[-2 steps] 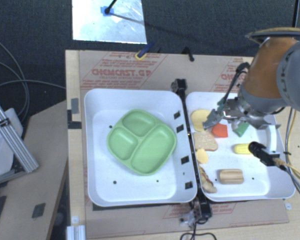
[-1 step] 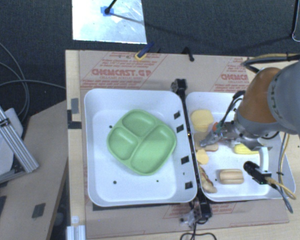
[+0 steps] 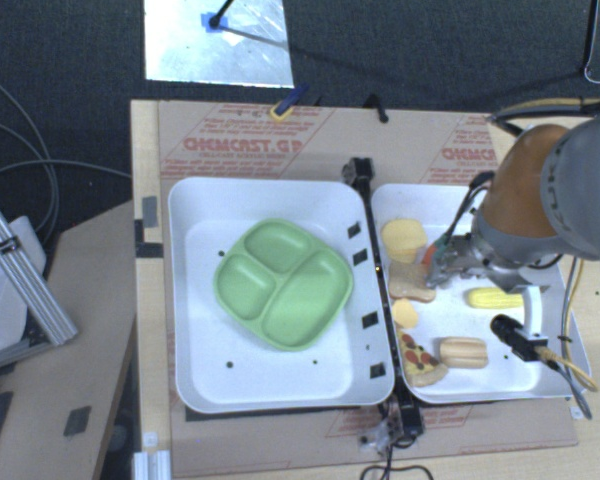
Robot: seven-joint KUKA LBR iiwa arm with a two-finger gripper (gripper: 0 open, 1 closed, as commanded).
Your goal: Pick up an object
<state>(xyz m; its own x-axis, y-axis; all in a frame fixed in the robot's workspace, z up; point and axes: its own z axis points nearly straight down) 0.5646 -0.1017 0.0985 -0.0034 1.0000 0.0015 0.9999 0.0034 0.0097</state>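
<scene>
Over the right bin (image 3: 550,393), the gripper (image 3: 432,263) is reaching for the toast slice (image 3: 412,288), next needing a firm close.

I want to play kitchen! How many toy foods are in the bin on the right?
6 I can see: a yellow round piece at top left, toast under it, a small yellow piece, pizza, a bread roll and corn. The arm may hide more.

The pincer (image 3: 432,261) sits low in the right bin (image 3: 550,386) among toy foods, just above a toast slice (image 3: 411,288). A green divided plate (image 3: 283,284) fills the left bin (image 3: 205,368).
</scene>
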